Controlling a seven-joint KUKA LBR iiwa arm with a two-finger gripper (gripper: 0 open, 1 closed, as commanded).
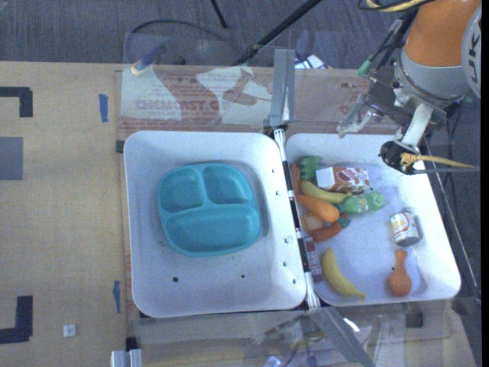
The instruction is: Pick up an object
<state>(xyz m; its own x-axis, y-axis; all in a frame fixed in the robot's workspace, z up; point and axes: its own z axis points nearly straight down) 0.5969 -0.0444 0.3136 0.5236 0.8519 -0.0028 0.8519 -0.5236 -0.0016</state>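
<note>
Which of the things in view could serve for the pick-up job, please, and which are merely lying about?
For the job, in the right bin:
- banana
- small can
- orange gourd-shaped toy
- carrot
- snack packet
- gripper, above the bin's far edge

Lying about:
- blue divided plate in the left bin
- blue tape marks on the bench

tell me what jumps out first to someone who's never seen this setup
The teal divided plate lies alone in the left bin. The right bin holds bright toy food: a yellow banana near the front, a carrot by the divider and an orange gourd-shaped piece at the right. The arm's orange band hangs over the far right corner.
</note>
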